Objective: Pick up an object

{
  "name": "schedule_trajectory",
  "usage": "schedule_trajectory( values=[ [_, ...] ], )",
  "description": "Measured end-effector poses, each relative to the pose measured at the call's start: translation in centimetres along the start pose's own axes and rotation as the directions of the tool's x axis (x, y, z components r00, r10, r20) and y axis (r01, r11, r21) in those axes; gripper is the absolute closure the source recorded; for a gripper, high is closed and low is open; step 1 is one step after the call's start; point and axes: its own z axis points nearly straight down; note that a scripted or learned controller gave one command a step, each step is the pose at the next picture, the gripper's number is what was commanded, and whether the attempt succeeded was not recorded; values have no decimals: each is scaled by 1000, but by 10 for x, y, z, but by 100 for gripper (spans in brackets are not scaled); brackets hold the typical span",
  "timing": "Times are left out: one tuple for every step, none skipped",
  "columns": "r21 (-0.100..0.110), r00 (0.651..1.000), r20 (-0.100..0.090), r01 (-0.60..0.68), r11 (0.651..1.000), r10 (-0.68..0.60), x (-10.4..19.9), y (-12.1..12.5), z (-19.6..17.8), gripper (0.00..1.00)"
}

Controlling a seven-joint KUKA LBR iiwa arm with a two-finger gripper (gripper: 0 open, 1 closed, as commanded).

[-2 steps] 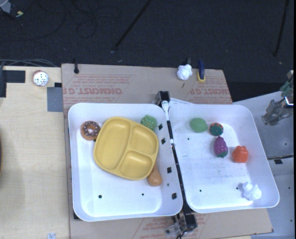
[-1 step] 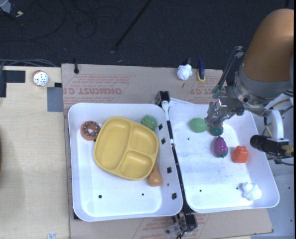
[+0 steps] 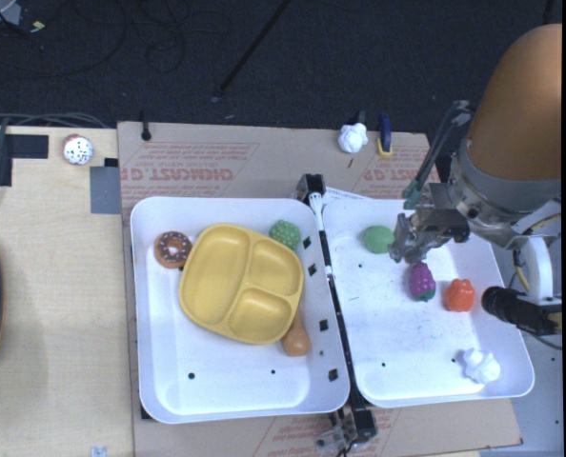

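Observation:
My gripper (image 3: 409,248) hangs over the right bin (image 3: 407,350), near its upper middle. A green round object (image 3: 377,239) lies just left of it. A purple grape-like object (image 3: 420,281) sits directly below and right of the fingertips. An orange-red pepper-like object (image 3: 459,295) lies further right, and a white crumpled object (image 3: 478,365) rests near the bin's lower right corner. Nothing shows between the fingers.
The left bin (image 3: 226,379) holds a yellow divided plate (image 3: 243,282), a chocolate donut (image 3: 172,249), a green bumpy object (image 3: 285,233) and an orange-brown object (image 3: 295,341). A black divider strip (image 3: 323,274) runs between the bins. The arm's orange and grey body (image 3: 516,131) looms over the right side.

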Motion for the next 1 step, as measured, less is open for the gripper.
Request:
schedule_trajectory(
  values=[
    [-3, 1000, 0, 3, 1000, -3, 60, -29, -46, 100]
  ],
)
